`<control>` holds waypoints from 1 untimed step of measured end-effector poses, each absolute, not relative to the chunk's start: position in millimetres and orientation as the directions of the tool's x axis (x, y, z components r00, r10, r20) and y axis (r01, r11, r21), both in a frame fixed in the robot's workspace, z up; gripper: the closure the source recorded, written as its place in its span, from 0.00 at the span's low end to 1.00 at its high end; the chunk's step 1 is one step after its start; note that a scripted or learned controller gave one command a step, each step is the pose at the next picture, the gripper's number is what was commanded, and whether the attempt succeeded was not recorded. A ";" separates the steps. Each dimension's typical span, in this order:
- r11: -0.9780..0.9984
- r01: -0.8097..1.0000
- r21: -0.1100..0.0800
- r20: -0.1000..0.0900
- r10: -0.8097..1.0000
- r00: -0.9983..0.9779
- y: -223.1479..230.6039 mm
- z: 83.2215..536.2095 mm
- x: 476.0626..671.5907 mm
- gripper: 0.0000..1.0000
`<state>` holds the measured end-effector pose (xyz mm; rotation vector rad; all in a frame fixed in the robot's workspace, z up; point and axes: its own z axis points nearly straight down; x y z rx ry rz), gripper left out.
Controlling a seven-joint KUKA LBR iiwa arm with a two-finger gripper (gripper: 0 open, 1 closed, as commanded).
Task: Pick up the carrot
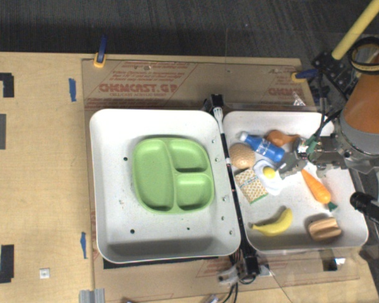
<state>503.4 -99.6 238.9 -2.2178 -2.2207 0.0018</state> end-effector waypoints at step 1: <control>-0.231 0.973 -0.008 0.000 0.973 0.231 -179.1 164.1 520.4 0.00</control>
